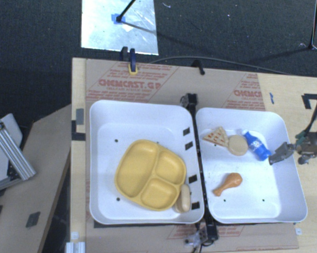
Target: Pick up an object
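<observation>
- Two shallow white bins sit side by side on the bench (53,145): the left bin (103,121) and the right bin (273,207), touching along a black divider with clips.
- The left bin holds two things: one yellow divided tray (151,174) with three compartments, and one small beige bread-like roll (184,198) lying against the tray's lower right corner, close to the bin's right wall.
- The right bin holds four loose things, all candidates for picking up.
- One orange-brown toy chicken drumstick (228,183) lies near the bin's middle, thick end up and to the right, thin bone end down and to the left.
- One triangular pizza slice (216,136), tan with red spots, lies in the upper left part of the bin.
- One round cream-coloured disc (238,145) lies just beside the slice on its right.
- One small blue packet with white markings (257,145) lies tilted just right of the disc; its writing is too small to read.
- One end effector (279,153) reaches in over the right bin's right edge, near the blue packet but apart from it; nothing shows between its fingers, and I cannot tell whether they are spread or closed.
- The brown sheet (165,81) under the bins carries red print reading "CHEMCAST GP", repeated at an angle on the right.
- One yellow-and-black clamp (131,62) grips the sheet's far edge.
</observation>
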`<action>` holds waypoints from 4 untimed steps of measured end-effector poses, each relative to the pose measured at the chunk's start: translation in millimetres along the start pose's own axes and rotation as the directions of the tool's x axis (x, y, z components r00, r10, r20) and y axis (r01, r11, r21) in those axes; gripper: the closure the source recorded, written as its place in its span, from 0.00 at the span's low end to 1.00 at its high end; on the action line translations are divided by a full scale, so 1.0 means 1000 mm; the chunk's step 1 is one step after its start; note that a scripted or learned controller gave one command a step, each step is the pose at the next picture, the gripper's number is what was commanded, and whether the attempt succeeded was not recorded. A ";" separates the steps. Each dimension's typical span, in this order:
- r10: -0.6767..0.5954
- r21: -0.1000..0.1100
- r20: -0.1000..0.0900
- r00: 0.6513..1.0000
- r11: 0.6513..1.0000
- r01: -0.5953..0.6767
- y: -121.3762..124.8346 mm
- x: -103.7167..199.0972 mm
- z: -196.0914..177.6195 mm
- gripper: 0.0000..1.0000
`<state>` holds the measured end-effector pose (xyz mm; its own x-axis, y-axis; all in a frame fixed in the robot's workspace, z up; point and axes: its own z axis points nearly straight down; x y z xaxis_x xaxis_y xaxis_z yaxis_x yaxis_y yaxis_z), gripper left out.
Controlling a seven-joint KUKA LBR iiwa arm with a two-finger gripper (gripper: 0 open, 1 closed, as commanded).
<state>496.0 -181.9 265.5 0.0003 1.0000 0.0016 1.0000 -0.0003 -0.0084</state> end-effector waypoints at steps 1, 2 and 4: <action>-0.004 -0.010 0.002 1.000 1.000 0.004 0.002 0.001 -0.005 0.00; -0.002 -0.008 0.002 1.000 1.000 0.002 0.006 -0.002 0.037 0.00; -0.002 -0.008 0.001 1.000 1.000 0.002 0.020 0.007 0.140 0.00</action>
<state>514.3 -174.8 125.2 -0.0017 1.0000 0.0008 1.0000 0.0017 -0.0009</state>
